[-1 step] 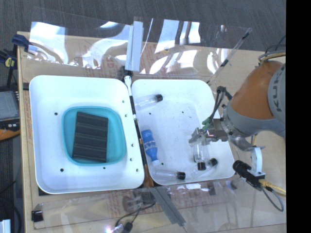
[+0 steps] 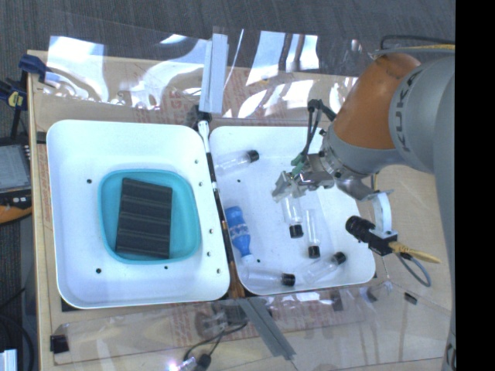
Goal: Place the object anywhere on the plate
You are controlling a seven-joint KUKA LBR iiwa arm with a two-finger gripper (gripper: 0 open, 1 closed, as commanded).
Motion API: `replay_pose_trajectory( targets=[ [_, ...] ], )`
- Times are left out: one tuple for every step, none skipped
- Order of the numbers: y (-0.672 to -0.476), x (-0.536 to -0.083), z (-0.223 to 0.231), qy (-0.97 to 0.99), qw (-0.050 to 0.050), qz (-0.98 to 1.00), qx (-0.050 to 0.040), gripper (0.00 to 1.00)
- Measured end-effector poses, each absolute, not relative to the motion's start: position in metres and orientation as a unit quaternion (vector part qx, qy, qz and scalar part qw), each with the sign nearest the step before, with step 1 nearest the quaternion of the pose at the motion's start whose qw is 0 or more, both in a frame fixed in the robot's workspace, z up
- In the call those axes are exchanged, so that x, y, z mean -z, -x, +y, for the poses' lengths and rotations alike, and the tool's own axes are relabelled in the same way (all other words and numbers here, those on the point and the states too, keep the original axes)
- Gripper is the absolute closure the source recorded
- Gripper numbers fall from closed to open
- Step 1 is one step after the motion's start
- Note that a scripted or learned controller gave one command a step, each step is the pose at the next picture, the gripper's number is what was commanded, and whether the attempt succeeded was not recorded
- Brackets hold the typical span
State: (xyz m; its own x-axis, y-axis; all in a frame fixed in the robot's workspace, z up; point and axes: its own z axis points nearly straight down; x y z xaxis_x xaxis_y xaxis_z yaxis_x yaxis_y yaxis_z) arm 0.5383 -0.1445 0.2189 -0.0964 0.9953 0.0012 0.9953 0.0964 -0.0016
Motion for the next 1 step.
replay_pose_trajectory(
  targets=[
    [-0.5554,-0.1906,-0.0719,0.614,0.003,-0.790,-0.0012,1.00]
  ],
)
